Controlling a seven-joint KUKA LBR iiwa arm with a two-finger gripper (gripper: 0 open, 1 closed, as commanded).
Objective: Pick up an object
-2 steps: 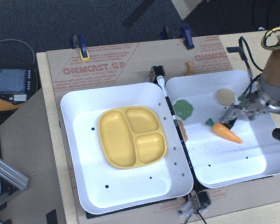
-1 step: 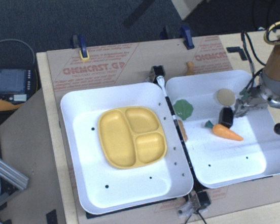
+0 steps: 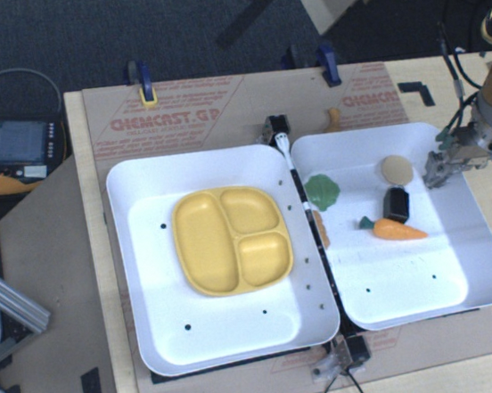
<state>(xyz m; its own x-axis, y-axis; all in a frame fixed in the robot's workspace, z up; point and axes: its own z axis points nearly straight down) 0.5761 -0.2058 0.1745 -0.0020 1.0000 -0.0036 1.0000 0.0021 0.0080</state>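
Note:
The right bin (image 3: 438,287) holds a green leafy toy (image 3: 322,191), a tan round piece (image 3: 396,168), a small black block (image 3: 396,204) and an orange carrot (image 3: 399,230) with a green tip. My gripper (image 3: 437,168) hangs at the bin's right rim, just right of the tan piece and above the black block. Nothing shows between its fingers.
The left bin (image 3: 154,320) holds a yellow divided plate (image 3: 231,238). Both bins rest on a cardboard sheet (image 3: 216,105) held by blue clamps (image 3: 146,83). A handheld pendant (image 3: 15,149) lies off the bench at far left.

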